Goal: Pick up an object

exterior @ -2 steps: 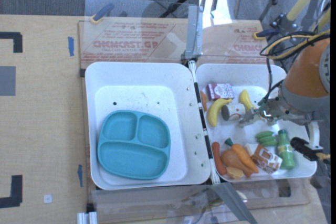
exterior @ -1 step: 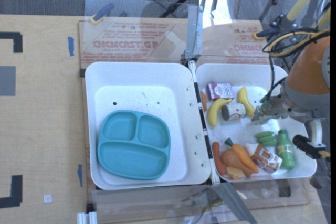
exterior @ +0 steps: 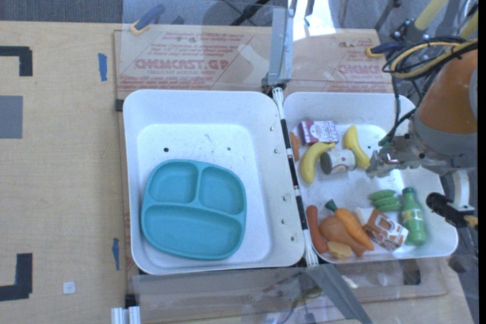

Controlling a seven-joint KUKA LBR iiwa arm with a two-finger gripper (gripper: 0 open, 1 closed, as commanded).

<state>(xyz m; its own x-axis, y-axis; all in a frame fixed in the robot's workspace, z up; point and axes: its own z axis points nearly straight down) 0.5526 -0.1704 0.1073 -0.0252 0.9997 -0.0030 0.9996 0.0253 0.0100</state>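
Two white bins are seen, the left bin (exterior: 201, 114) speckled with a few dark dots. A turquoise divided plate (exterior: 195, 209) is shown in it. In the right bin (exterior: 345, 108), two yellow bananas (exterior: 312, 160) (exterior: 355, 146), a purple and white carton (exterior: 317, 131), orange carrots (exterior: 351, 226), a green bottle (exterior: 412, 218) and green pods (exterior: 385, 199) are seen. The table (exterior: 57, 163) is coloured pale tan, marked with black corner brackets and small blue tape strips (exterior: 102, 66). The arm (exterior: 449, 99) is shown in grey with an orange band.
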